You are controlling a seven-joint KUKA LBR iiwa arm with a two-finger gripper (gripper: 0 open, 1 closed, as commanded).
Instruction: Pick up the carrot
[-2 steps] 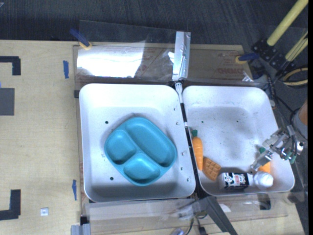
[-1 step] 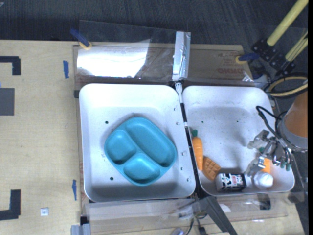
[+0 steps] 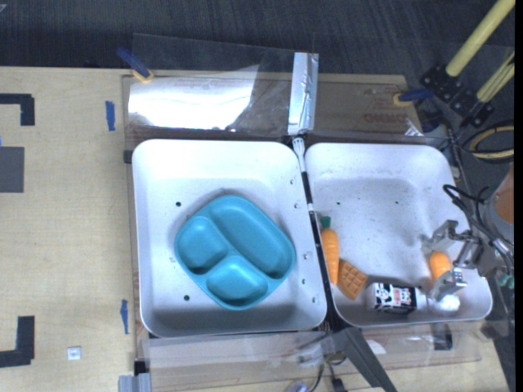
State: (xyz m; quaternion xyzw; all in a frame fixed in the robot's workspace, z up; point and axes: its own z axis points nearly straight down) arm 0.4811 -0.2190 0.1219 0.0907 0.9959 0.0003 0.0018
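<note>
Two white bins (image 3: 151,243) sit on the worktop. One holds a blue tray (image 3: 235,250). The carrot (image 3: 330,253) lies by the other bin's left wall. The end effector (image 3: 448,269) seems to pinch something small and orange (image 3: 440,263).

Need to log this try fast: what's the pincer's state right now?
Pincer: at the right bin's right side by a small orange piece; open or closed cannot be told.
</note>
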